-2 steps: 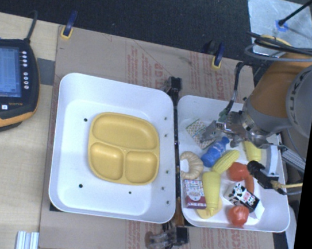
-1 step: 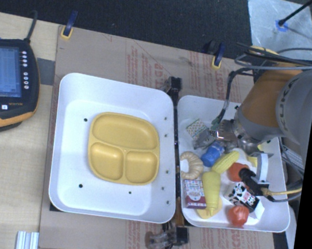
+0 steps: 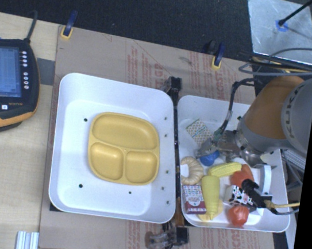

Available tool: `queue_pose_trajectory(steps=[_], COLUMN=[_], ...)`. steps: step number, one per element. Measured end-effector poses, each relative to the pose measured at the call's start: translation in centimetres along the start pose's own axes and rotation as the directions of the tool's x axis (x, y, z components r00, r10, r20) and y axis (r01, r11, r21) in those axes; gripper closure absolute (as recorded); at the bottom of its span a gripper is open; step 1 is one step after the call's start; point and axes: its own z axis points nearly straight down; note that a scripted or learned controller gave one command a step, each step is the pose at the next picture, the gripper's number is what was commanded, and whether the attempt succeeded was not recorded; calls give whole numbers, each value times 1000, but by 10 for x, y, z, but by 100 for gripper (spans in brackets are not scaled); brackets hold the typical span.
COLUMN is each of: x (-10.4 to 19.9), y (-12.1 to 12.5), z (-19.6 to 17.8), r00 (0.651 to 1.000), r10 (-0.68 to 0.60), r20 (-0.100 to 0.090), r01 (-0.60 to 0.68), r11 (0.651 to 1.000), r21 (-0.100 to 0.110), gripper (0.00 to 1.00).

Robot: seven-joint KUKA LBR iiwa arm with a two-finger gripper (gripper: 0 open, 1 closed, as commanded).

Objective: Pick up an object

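The right bin [image 3: 188,113] holds a heap of toy food: a blue piece [image 3: 209,157], a yellow banana [image 3: 225,169], a yellow bottle [image 3: 210,196], a beige ring-shaped pastry [image 3: 190,169], a red tomato [image 3: 238,215], an orange-red piece [image 3: 245,175], a small red-and-white carton [image 3: 193,195] and a checked packet [image 3: 199,131]. My gripper [image 3: 221,146] reaches down from the orange-banded wrist into the bin's middle, just above the blue piece and the banana. The wrist's body hides its tips.
The left bin [image 3: 67,137] bears a yellow three-compartment plate [image 3: 124,147]. A tablet in an orange case [image 3: 2,83] lies at the bench's left. Clamps [image 3: 67,31] hold the brown board at the back. Cables run by the arm at the right.
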Motion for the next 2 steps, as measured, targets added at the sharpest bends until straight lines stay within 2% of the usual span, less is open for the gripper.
queue_pose_trajectory(steps=[1,2], x=[-42,-98], y=[72,77], z=[0,-92], r00=[1000,1000], r10=[0,3], r20=[-1,1], r01=[0,-3], r11=[1000,1000], r21=[2,-6], gripper=[0,0])
